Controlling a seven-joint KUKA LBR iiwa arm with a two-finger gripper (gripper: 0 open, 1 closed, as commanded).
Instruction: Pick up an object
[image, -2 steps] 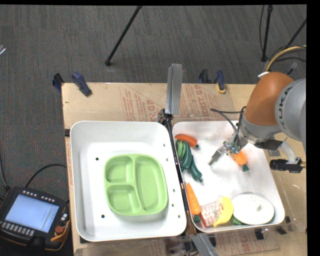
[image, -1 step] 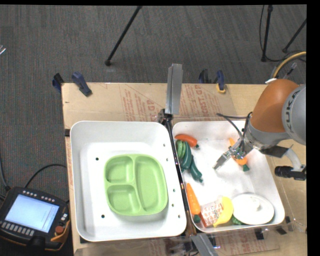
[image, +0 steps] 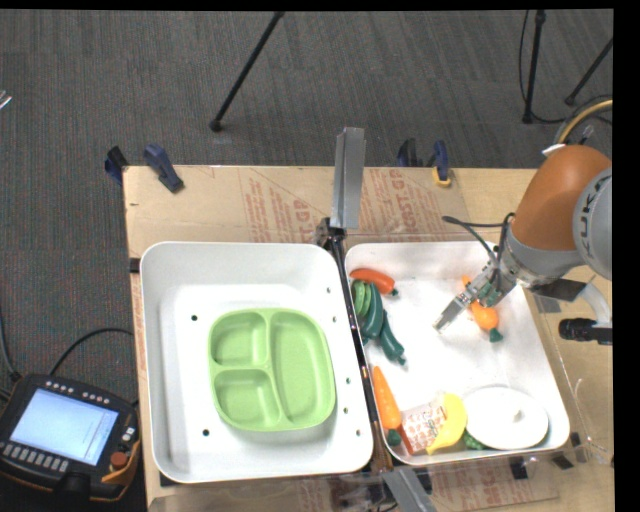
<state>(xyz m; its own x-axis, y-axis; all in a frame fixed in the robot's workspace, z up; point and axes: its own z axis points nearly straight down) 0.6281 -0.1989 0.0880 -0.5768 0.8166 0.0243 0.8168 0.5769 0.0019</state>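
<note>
My gripper (image: 455, 314) hangs low over the right bin (image: 440, 262), at its upper right. A small orange toy with a green stem (image: 485, 318) lies right beside it, touching or nearly so. I cannot make out whether the toy is held. Along the bin's left wall lie a red-orange pepper (image: 372, 277), dark green vegetables (image: 375, 318) and a carrot (image: 386, 396). At the front are a red-and-white packet (image: 425, 424), a yellow piece (image: 453, 418) and a white round lid (image: 507, 417).
The left bin (image: 170, 280) holds a light green divided plate (image: 271, 369). An upright grey post (image: 348, 180) stands behind the seam between the bins. A teach pendant (image: 65, 430) lies off the bench at the lower left. Blue clamps (image: 160, 165) grip the bench's back edge.
</note>
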